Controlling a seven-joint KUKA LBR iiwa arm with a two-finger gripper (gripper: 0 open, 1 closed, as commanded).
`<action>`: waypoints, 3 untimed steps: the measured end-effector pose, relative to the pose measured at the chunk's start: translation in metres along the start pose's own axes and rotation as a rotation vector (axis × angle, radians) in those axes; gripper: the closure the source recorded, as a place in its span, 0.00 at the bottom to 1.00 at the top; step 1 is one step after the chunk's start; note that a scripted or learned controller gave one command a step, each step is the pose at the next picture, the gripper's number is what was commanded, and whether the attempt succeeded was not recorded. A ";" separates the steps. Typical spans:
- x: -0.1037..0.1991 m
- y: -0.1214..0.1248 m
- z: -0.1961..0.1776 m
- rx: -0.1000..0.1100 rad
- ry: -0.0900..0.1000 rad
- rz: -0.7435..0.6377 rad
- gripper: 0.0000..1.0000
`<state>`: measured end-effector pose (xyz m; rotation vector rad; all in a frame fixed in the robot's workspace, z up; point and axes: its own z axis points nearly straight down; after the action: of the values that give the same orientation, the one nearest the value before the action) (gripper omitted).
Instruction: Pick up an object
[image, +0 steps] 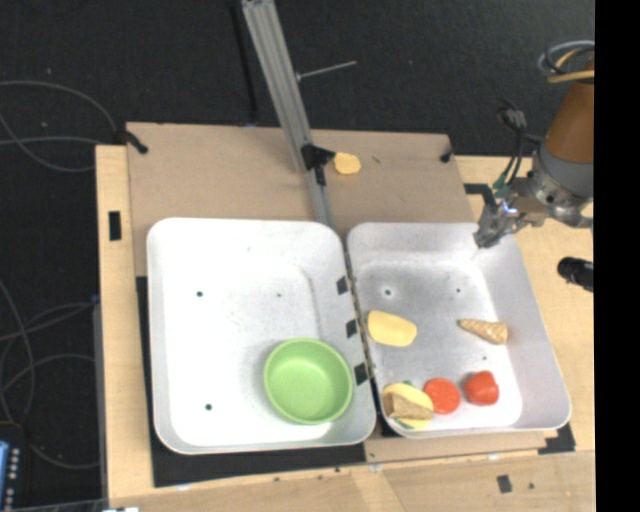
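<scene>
The grey gripper (487, 235) hangs over the right shallow white bin's (520, 262) far corner, apparently poised to descend; whether its fingers are spread cannot be told. The pale yellow lump (391, 329) lies mid-bin, well apart.

Green bowl (308, 380), white bins (190, 270), red tomato (442, 395), pale yellow lump (391, 328).

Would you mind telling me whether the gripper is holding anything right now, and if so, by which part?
Nothing is held: the gripper hangs over the right bin's back corner, with no object between its fingers.
</scene>
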<state>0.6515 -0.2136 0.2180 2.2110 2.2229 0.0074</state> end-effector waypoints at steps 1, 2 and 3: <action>-0.001 0.001 -0.014 0.004 0.001 -0.002 1.00; 0.044 -0.012 -0.007 0.008 0.001 0.000 1.00; 0.096 -0.018 -0.018 0.006 0.003 -0.002 1.00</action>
<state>0.6330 -0.1174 0.2360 2.2133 2.2302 0.0038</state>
